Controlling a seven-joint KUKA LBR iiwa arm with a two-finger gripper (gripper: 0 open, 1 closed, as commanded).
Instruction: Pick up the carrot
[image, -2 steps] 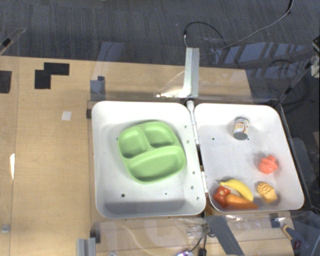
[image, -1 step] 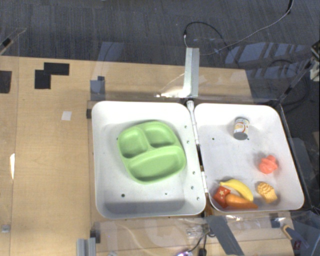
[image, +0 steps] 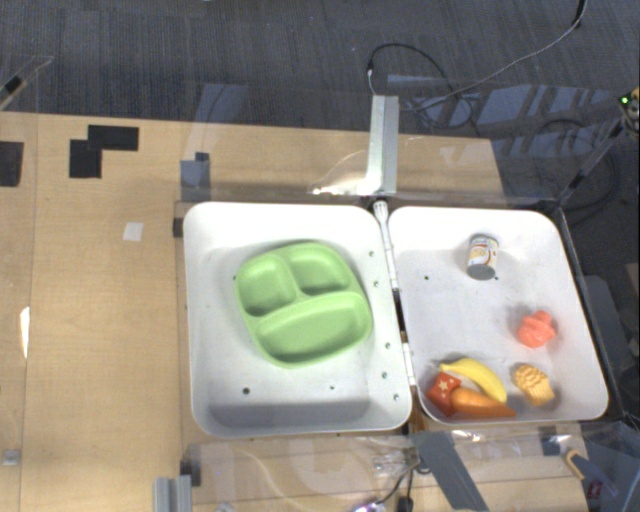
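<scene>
The carrot (image: 480, 403) lies at the near edge of the right bin (image: 440, 300), at about five o'clock of that bin's floor, flat on its side with its length running left to right. It is touching a red strawberry-like piece (image: 441, 390) at its nine o'clock side, and a banana (image: 477, 377) lies against it at twelve o'clock, so the three form a tight group in the near corner. Just beside them, at three o'clock, sits a small yellow-brown lumpy toy (image: 531, 382) (I cannot tell what food it is). Farther back, a red-orange item (image: 537, 328) stands apart, and a small can (image: 482, 256) is at the far side of the bin. The left bin (image: 215, 300) carries a green divided plate (image: 303, 302). In my judgement the task is not yet begun: the carrot rests untouched on the bin floor, and the whole approach, grasp and lift are left. About the tool, I cannot tell how open it is or whether it has hold of anything.
</scene>
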